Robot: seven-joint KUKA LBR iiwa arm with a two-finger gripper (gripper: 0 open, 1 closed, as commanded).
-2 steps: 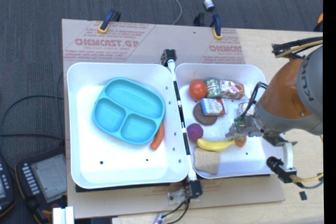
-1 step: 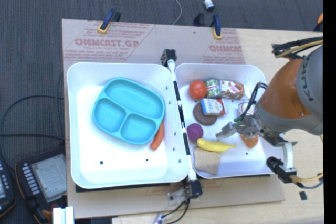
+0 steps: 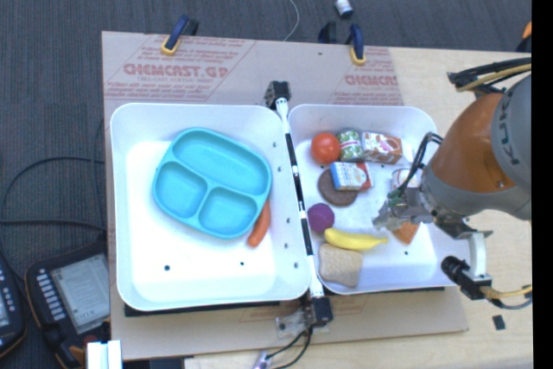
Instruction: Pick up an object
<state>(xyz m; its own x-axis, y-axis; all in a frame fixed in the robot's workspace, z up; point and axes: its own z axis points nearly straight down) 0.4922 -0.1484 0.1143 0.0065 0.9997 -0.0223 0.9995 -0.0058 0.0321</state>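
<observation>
The right bin (image 3: 363, 112) holds a red tomato (image 3: 326, 148), a wrapped snack pack (image 3: 373, 146), a blue and white carton (image 3: 348, 176) lying on a brown disc (image 3: 333, 193), a purple ball (image 3: 320, 217), a yellow banana (image 3: 354, 239) and a tan bread piece (image 3: 340, 265). My gripper (image 3: 398, 213) is low in this bin's right part, just right of the banana's tip. A small orange object (image 3: 406, 232) lies directly under and beside it, partly hidden by the wrist.
The left bin (image 3: 130, 212) carries a blue divided plate (image 3: 212, 183) and an orange carrot (image 3: 259, 225) near the divider between the bins (image 3: 294, 186). The grey and orange arm (image 3: 479, 164) covers the right bin's right wall. Clamps (image 3: 356, 43) sit at the bench's back edge.
</observation>
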